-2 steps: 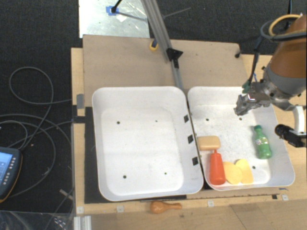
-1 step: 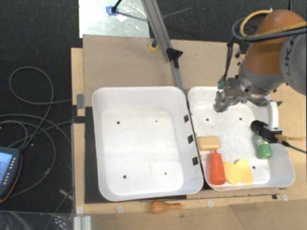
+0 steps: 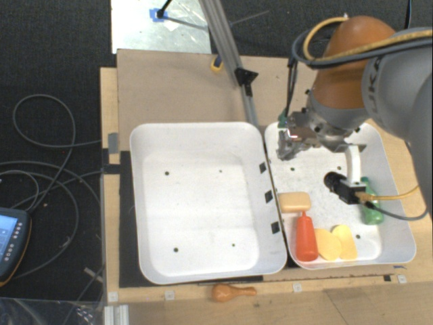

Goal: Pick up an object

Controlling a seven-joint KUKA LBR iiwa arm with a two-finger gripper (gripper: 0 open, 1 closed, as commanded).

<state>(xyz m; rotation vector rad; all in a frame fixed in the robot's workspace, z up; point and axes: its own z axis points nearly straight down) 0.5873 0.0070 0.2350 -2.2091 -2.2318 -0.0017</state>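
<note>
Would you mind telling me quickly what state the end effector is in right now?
End effector: cannot be told from this view whether open or closed; it hangs above the far end of the right bin.

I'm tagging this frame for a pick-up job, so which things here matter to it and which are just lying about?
Job: gripper over the right bin; in that bin, tan block, red bottle-shaped toy, yellow pieces, green thing.
Lying about: left bin; brown pear-shaped thing on the bench's front edge; handheld screen and cables on the floor.
</note>
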